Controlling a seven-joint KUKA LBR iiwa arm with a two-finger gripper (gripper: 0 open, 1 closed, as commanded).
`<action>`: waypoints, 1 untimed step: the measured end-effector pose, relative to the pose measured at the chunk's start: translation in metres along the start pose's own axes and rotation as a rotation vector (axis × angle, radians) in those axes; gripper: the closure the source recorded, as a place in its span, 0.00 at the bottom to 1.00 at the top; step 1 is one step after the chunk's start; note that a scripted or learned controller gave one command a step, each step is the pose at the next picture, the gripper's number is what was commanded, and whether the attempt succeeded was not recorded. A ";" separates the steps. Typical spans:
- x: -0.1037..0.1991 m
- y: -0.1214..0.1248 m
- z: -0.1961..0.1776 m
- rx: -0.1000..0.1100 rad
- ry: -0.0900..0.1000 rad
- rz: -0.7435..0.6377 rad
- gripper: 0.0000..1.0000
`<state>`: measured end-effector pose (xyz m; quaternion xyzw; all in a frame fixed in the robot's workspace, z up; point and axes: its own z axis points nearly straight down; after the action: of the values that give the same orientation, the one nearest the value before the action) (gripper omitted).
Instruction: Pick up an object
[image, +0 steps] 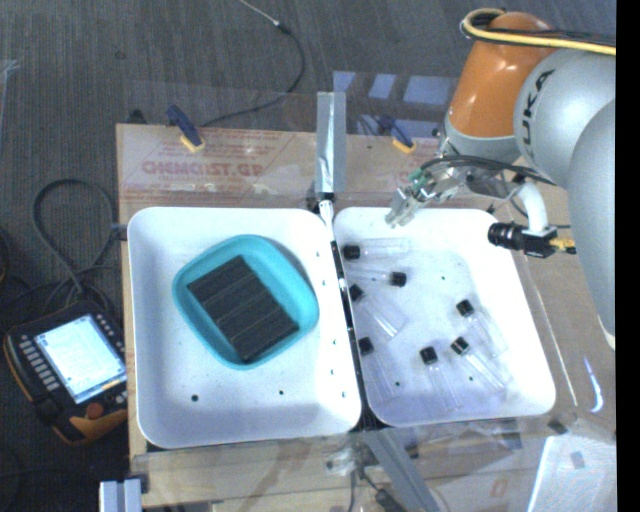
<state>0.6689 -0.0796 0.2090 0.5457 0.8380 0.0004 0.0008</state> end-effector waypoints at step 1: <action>-0.029 -0.013 -0.085 0.002 -0.003 0.279 1.00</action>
<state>0.6687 -0.1112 0.2938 0.6571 0.7538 -0.0010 0.0015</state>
